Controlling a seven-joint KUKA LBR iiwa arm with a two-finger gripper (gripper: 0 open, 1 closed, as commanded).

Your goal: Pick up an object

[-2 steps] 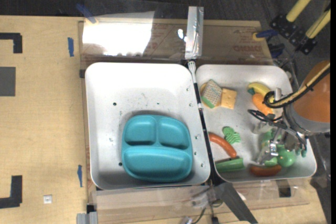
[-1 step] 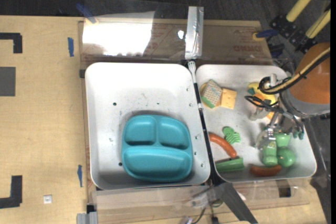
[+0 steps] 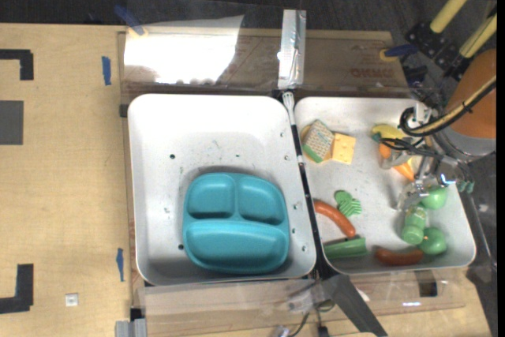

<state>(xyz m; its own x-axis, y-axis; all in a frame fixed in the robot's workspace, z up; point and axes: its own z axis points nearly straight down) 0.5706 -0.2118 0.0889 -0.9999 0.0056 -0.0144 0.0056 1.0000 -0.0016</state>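
Gripper (image 3: 416, 192) above green toy (image 3: 413, 226) — upright (long axis vertical).

Bright overhead light; glare on clear sheet (image 3: 185, 51); slightly soft.

A blue tray (image 3: 235, 231) is sitting in my left white bin (image 3: 150, 170). Blue tape (image 3: 106, 69) is sticking to the brown bench (image 3: 55, 170).

No readable text, brand or number is found. Faint reddish printing is seen on the brown board (image 3: 371, 63) behind the right bin (image 3: 465, 249), too blurred to be read. Nothing legible is carried by the bins or toys.
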